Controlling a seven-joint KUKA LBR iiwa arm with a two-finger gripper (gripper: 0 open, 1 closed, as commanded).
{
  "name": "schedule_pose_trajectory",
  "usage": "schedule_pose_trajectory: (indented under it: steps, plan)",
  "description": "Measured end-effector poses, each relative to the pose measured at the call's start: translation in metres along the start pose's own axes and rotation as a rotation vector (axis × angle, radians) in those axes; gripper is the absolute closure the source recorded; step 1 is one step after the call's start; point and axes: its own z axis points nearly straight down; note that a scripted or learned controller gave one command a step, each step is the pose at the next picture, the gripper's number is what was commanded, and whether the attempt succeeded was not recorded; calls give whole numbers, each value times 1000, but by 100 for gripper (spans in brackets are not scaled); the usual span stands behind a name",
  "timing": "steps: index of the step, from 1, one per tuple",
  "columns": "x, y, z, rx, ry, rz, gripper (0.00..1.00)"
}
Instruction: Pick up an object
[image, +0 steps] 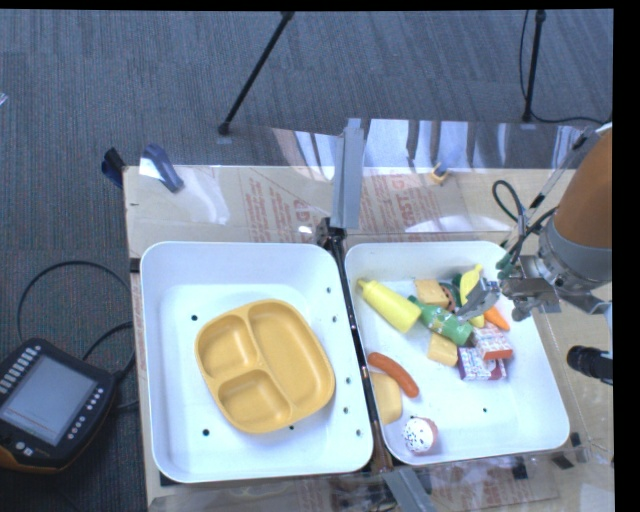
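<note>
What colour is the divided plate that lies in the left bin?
The divided plate is yellow-orange, seen clearly in the camera view.

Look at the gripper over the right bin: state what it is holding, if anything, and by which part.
It cannot be told. The gripper is down among the toy foods by the green bottle, but no item visibly sits between its fingers.

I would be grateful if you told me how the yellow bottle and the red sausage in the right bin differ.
The yellow bottle is yellow and thick, tapering to a cap; the red sausage is red-orange, thin and even along its length. The bottle lies higher in the view, touching the pile of toys by the gripper; the sausage lies lower, apart from that pile. Both lie flat, slanting the same way, in the right bin.
</note>
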Motion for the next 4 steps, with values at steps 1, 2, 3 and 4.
schedule_pose_trajectory:
  steps: [1,2,3,4]
  plan:
    - [-38,32,120,5,2,-97,0]
    - [-46,18,137,-31,-9,-112,0]
    - [-49,18,127,-32,-12,-104,100]
    - [32,20,1,-11,-2,-88,100]
